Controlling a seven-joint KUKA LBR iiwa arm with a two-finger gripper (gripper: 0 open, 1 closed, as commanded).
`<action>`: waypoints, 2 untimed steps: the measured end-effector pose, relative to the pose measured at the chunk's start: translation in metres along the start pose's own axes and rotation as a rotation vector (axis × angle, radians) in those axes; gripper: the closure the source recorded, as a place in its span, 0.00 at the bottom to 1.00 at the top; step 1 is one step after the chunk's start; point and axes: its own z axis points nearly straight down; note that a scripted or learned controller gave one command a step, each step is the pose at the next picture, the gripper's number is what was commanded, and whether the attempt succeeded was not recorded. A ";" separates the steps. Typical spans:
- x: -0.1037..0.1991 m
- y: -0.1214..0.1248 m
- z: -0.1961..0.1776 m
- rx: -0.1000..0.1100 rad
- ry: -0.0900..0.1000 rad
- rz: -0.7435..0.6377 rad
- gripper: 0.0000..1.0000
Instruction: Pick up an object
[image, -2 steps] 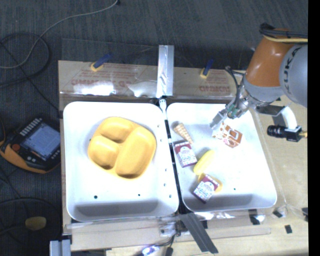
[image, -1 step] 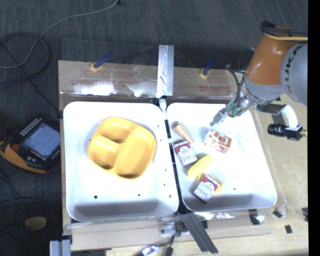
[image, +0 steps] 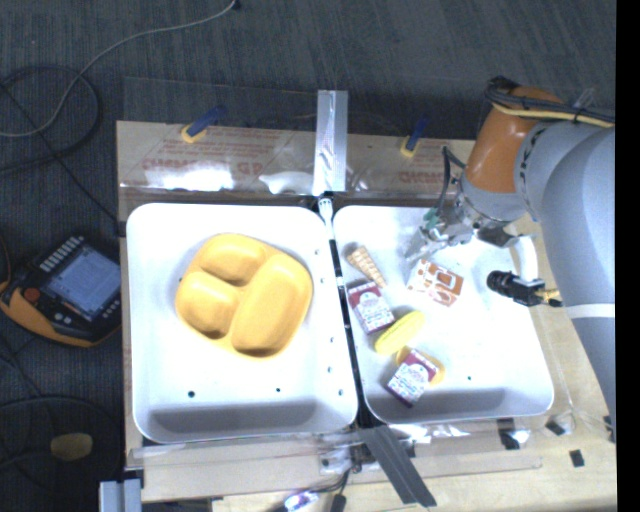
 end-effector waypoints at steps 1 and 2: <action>0.004 -0.055 0.001 -0.018 -0.010 -0.263 1.00; -0.035 -0.065 0.002 -0.019 -0.002 -0.063 1.00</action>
